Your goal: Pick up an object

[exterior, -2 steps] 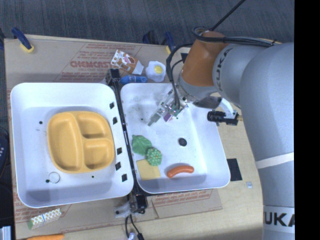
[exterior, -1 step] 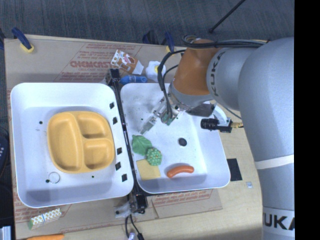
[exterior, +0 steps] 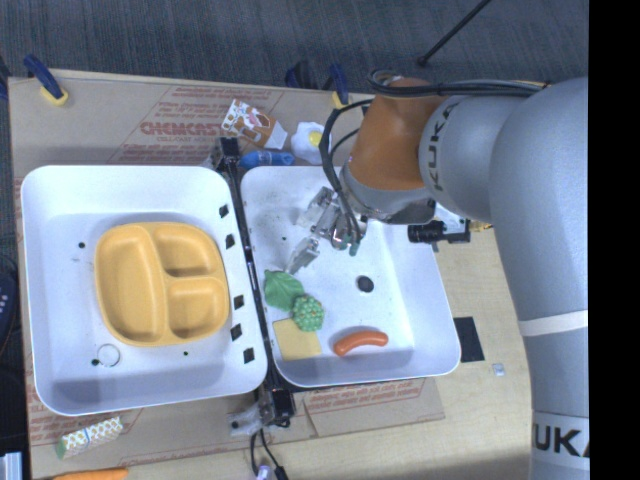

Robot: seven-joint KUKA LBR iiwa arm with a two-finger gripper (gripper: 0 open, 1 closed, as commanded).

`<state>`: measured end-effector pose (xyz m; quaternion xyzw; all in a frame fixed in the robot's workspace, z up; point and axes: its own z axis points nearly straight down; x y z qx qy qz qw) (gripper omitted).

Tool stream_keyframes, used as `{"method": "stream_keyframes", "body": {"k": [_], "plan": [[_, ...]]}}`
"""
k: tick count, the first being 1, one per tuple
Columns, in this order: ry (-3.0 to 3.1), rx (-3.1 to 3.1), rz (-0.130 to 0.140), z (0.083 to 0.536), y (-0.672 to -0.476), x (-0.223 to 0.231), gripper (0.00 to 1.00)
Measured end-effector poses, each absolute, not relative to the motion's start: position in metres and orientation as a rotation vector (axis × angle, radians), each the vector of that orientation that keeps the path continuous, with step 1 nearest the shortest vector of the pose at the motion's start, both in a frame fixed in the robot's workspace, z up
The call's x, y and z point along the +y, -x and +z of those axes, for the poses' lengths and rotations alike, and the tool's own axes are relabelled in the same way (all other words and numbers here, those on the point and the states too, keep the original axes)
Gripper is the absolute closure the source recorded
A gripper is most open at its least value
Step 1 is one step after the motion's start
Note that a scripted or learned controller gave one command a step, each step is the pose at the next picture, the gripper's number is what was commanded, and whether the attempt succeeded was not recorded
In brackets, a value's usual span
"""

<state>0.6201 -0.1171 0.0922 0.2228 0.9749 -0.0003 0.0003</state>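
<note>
My gripper (exterior: 322,240) hangs over the middle of the right bin (exterior: 425,298), its fingers spread open with nothing between them. Below and left of it lie a green leafy toy (exterior: 282,288) and a green bumpy ball-like toy (exterior: 308,313). A yellow flat block (exterior: 297,340) sits near the bin's front wall, and an orange sausage toy (exterior: 360,341) lies to its right. A small dark spot (exterior: 365,285) marks the bin floor right of the gripper.
The left bin (exterior: 50,268) holds a yellow divided tray (exterior: 160,280). Small packets and a blue item (exterior: 262,156) lie on the cardboard behind the bins. The grey arm with its orange band (exterior: 395,148) covers the right bin's back right corner.
</note>
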Motion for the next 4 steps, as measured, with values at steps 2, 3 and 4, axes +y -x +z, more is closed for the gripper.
{"method": "stream_keyframes", "body": {"k": [2,3,4], "plan": [[-0.263,3.13,0.0,0.092,-0.641,-0.154,0.0],[-0.114,3.141,0.0,0.092,-0.641,-0.142,0.0],[-0.171,3.139,0.001,0.092,-0.578,-0.097,0.0]]}}
